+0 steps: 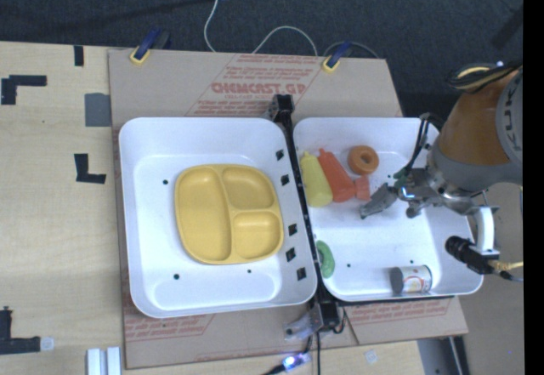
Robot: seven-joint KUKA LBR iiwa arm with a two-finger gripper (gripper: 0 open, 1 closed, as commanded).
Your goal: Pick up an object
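The right bin (425, 233) holds several small items. A yellow banana-like piece (314, 180) lies against its left wall, with an orange-red carrot-like piece (338, 178) right beside it. An orange ring (364, 160) sits toward the back. A small can (411, 281) lies on its side near the front wall, and a green piece (325, 258) rests at the front left. My gripper (381, 201) hangs low over the middle of the right bin, just right of the carrot-like piece and below the ring. I see nothing held in it.
The left bin (144, 152) holds a yellow divided plate (229, 213). Black clips (291, 220) run along the divider between the bins. The grey and orange arm (476, 135) covers the right bin's right edge. Bare bin floor lies between my gripper and the can.
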